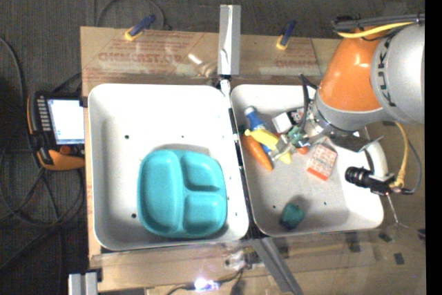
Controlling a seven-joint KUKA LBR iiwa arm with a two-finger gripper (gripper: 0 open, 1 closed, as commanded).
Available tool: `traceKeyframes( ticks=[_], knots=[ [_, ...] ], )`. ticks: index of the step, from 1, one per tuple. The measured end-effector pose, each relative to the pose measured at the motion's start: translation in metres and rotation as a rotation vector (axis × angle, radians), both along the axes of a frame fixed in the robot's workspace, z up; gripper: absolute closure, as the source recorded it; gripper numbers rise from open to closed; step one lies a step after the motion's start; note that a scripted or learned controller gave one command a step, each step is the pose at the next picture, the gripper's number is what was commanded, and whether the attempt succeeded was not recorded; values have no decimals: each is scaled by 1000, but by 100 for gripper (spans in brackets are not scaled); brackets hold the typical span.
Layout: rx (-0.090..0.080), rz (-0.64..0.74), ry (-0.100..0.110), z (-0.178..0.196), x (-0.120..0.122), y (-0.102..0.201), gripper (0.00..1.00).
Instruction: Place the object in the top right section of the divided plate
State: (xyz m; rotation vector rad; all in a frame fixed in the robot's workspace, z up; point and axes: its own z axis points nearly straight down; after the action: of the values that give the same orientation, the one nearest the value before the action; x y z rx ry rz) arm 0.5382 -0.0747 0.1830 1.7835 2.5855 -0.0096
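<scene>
From the camera above the bench, my gripper [298, 137] sits low in the right bin [359, 217], buried in a small heap of things at that bin's upper left, and my own wrist hides enough that I cannot tell how it is set or whether it has anything. Just at my nine o'clock lie a blue bottle [253, 118], a yellow piece [271, 140] and an orange carrot-shaped toy [259, 155], the carrot's long axis running from about ten o'clock to four. A red-and-white packet [322, 161] lies just at my four o'clock, and a teal lump [291, 215] sits well apart at six. Which of these I am meant to carry I cannot say. The divided plate [182, 195] rests in the left bin [117, 107], toward my eight o'clock across the bins' shared rims, and its top right section [203, 172] is bare. The white floors look flat and slick, and I judge the section offers fair room.
</scene>
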Motion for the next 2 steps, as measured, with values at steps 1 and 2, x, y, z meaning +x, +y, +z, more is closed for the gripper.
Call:
traceKeyframes(
  ticks=[1,2],
  knots=[
    [6,4,2,0,-55,78,100],
    [2,-397,2,-1,-56,117,100]
  ],
)
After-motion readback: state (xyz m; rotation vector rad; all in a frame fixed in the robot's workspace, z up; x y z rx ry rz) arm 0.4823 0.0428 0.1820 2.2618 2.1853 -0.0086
